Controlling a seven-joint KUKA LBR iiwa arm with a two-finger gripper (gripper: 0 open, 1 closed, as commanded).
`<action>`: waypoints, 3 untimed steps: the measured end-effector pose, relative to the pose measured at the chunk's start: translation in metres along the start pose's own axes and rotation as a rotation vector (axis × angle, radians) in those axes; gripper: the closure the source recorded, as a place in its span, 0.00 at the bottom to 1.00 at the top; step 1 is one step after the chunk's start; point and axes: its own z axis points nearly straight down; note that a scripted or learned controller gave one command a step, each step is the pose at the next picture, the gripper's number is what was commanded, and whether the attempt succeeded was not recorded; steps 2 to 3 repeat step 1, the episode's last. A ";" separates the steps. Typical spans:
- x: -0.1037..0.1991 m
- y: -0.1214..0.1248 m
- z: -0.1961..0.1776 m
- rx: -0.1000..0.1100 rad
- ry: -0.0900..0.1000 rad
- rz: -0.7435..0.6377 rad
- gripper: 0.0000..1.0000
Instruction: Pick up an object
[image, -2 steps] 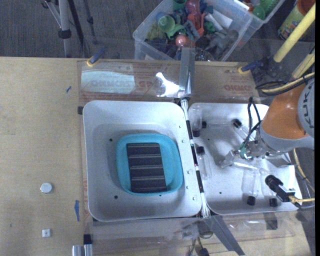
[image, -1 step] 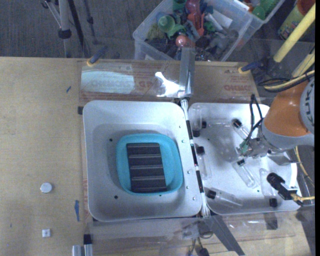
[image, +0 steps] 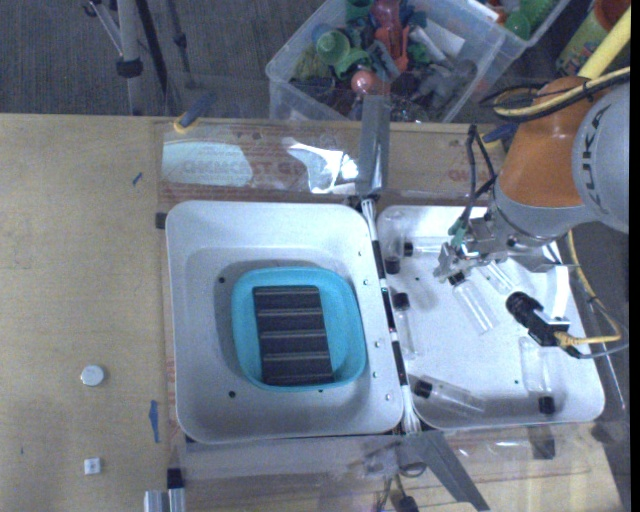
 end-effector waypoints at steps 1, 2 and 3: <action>0.000 0.001 -0.010 -0.003 -0.003 -0.003 1.00; 0.000 0.001 -0.010 -0.003 -0.003 -0.003 1.00; 0.000 0.001 -0.010 -0.003 -0.003 -0.003 1.00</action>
